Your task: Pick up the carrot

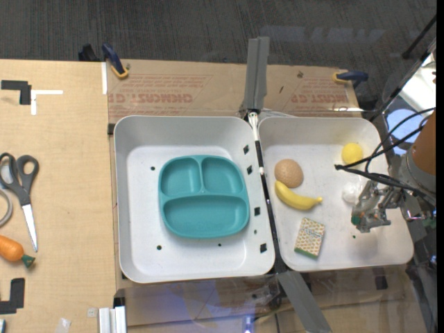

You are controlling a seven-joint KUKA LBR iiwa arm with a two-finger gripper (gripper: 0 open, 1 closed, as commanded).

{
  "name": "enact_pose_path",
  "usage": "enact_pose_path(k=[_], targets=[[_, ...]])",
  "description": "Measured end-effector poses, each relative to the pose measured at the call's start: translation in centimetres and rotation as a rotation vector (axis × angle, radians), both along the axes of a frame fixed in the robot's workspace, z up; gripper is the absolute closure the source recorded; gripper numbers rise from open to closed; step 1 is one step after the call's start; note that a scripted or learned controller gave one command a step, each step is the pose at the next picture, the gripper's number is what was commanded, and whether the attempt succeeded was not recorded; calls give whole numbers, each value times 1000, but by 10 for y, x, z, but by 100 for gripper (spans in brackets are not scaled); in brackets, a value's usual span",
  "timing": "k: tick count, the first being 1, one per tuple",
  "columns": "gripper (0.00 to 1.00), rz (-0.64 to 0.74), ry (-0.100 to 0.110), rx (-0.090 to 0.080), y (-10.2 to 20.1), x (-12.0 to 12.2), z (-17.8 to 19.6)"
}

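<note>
The carrot (10,249), orange with a small green end, lies on the wooden bench at the far left, outside both bins. My gripper (366,214) hangs low over the right side of the right bin (333,259), far from the carrot. A small white object (350,194) sits right beside it on its upper left. I see nothing held in the gripper.
The left bin (135,207) holds a teal divided plate (204,196). In the right bin lie a brown potato (288,173), a banana (298,199), a lemon (352,152) and a small patterned packet (310,238). Scissors (21,186) lie just above the carrot.
</note>
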State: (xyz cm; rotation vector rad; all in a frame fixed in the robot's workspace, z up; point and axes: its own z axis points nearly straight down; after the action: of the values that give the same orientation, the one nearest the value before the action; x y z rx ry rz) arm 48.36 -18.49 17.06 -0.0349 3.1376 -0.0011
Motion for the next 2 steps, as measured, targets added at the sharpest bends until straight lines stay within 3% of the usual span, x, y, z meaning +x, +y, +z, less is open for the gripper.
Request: enact_pose_path(k=[1,2], targets=[[100,-78,0,0,-37,13,93],[100,-34,-1,0,-37,4,211]])
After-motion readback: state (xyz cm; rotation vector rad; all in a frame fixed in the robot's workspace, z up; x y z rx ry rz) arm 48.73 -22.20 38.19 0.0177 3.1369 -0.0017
